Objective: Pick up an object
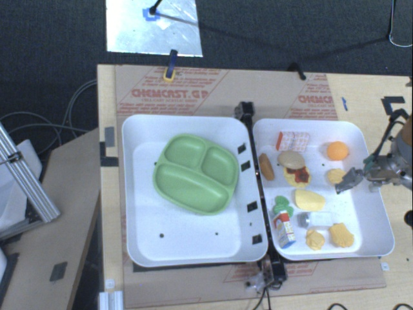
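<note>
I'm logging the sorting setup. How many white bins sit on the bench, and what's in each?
2. The left bin holds a green divided plate. The right bin holds small toy foods, including an orange.

The brown board that lies under the two bins carries the one legible text: the red word "CHEMCAST", followed by smaller letters that look like "GP", printed along its far edge above the left bin. The same red print appears again near the board's far right corner above the right bin, set at a slant and partly cut off. Faint red lettering along the board's near edge is too blurred to read. A small red-and-white carton in the right bin bears print too small to make out.
</note>
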Tool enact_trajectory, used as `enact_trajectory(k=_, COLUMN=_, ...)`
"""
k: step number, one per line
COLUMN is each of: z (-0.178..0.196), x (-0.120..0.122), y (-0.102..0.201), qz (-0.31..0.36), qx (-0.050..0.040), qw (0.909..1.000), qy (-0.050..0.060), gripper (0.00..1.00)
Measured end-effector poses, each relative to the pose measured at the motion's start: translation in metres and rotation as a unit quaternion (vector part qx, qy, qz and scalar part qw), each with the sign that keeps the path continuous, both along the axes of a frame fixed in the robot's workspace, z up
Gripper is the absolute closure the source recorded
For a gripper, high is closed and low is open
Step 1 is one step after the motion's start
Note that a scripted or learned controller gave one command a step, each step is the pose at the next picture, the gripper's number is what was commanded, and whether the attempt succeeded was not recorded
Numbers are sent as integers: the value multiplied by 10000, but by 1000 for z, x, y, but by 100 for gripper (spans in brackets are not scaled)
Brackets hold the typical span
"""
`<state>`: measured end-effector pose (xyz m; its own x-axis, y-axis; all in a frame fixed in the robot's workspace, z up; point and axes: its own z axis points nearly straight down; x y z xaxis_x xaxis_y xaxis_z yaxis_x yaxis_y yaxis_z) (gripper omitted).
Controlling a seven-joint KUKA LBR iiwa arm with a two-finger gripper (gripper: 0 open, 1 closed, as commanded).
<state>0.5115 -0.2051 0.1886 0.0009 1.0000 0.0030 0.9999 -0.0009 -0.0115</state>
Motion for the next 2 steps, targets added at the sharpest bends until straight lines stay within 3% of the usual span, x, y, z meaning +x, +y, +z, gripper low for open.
enact_trajectory(k=1, z=7, x=3, y=1, qz=21, qx=-17, qw=10000, qy=-62, gripper=0)
enact_trajectory(k=2, z=-52, x=4, y=9, qz=14, qx=-10, qw=10000, qy=-52, gripper=0)
